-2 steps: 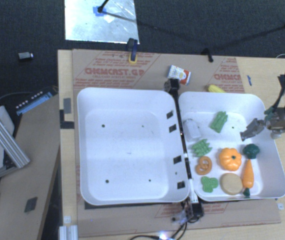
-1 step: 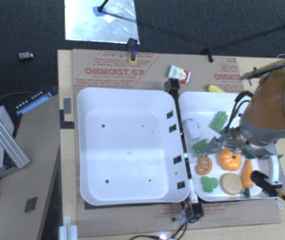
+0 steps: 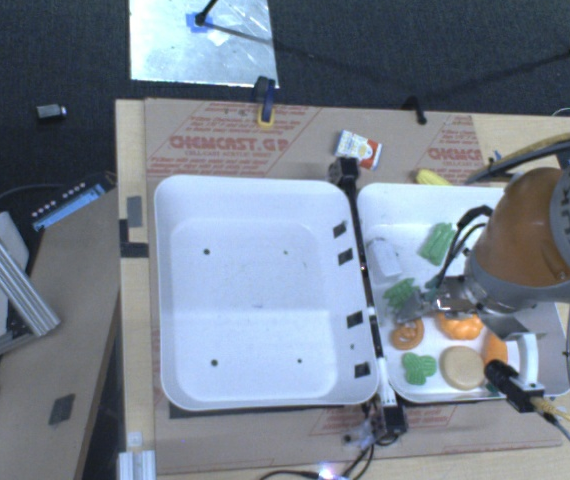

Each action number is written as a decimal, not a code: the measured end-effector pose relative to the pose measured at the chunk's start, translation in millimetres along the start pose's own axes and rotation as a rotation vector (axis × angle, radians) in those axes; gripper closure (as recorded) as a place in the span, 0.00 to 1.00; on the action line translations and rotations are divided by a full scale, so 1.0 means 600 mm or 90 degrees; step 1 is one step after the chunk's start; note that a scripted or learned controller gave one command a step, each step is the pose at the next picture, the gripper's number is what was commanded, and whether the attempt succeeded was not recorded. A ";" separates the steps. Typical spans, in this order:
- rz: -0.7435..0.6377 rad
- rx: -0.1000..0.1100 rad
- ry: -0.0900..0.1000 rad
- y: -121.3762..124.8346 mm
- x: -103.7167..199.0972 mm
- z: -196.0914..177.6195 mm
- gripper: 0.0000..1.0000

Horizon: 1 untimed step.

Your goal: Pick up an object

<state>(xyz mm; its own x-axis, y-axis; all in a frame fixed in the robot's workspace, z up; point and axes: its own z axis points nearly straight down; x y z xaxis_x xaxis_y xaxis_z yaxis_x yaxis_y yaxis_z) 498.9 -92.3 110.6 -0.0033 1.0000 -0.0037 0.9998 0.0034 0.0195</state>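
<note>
Since the round orange plastic fruit [image 3: 459,324] lies right under the wrist in the right white bin [image 3: 395,203], the claw [image 3: 443,303] appears just above and slightly left of it. Whether it is spread or pinching I cannot tell. A leafy green toy [image 3: 401,293] and orange ring [image 3: 406,334] crowd the left side.

Red "CHEMCAST GP" print on the brown board [image 3: 227,140]
</note>
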 end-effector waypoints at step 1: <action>0.001 -0.002 -0.001 -0.003 0.004 0.010 0.00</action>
<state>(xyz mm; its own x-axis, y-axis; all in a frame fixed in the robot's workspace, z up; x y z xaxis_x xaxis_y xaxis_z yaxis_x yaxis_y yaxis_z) 497.1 -90.2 104.7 -0.0010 1.0000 -0.0059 0.9997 0.0011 0.0230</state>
